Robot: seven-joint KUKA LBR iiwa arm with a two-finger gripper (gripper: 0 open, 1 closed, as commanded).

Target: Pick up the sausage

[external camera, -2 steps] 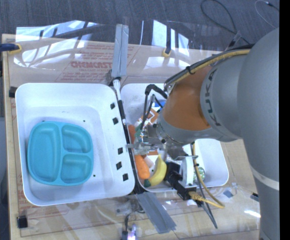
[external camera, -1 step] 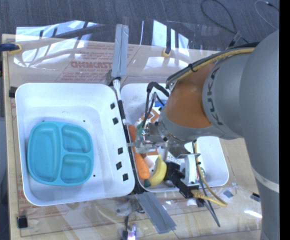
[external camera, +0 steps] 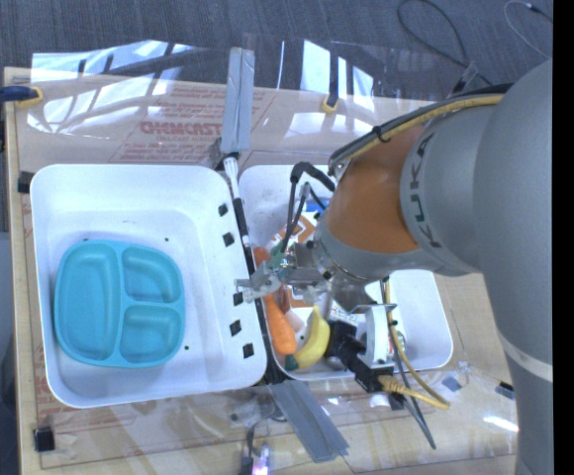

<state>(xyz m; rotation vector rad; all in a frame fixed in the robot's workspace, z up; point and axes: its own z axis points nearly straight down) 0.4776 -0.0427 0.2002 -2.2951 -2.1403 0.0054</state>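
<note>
My gripper is low in the right bin, close to its left wall, with the arm's orange band right above it. A reddish-brown piece, likely the sausage, pokes out just beyond the gripper along that wall. The gripper hides most of it. I cannot tell whether the gripper touches it.
An orange carrot and a yellow banana lie at the right bin's near left corner, just below the gripper. A blue item lies at the bin's far side. The left bin holds a teal divided plate.
</note>
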